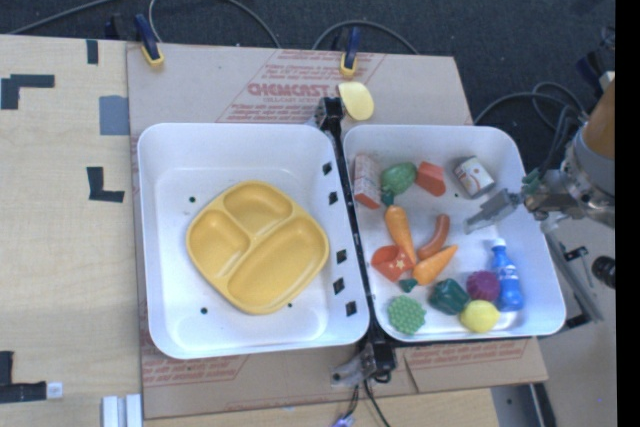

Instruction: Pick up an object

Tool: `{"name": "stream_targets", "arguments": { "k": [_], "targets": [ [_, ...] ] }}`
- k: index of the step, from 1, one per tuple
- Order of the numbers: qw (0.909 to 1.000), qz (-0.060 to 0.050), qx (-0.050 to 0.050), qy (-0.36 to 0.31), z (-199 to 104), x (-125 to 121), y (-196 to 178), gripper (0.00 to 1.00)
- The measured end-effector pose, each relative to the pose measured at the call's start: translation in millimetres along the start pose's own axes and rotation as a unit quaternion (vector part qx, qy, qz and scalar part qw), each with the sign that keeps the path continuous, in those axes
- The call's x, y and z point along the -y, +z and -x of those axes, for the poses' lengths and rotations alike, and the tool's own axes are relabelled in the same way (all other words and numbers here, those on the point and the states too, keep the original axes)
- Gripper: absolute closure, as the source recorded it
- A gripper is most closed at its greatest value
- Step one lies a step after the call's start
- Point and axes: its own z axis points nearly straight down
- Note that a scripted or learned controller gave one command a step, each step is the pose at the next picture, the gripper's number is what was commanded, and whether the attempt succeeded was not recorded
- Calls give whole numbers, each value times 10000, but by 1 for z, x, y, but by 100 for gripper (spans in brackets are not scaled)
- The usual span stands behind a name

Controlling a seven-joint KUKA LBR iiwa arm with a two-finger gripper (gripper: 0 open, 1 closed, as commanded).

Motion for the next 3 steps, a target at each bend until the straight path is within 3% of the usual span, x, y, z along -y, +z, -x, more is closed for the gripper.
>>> {"name": "stream_targets", "arguments": {
  "k": [1,2,3],
  "targets": [
    [10000,-26,-13,-5,-82,-8,122,0],
    [10000,20,17,3,-93,-59,150,0],
    [10000,26,25,4,-93,-60,140,100]
  ]
}}
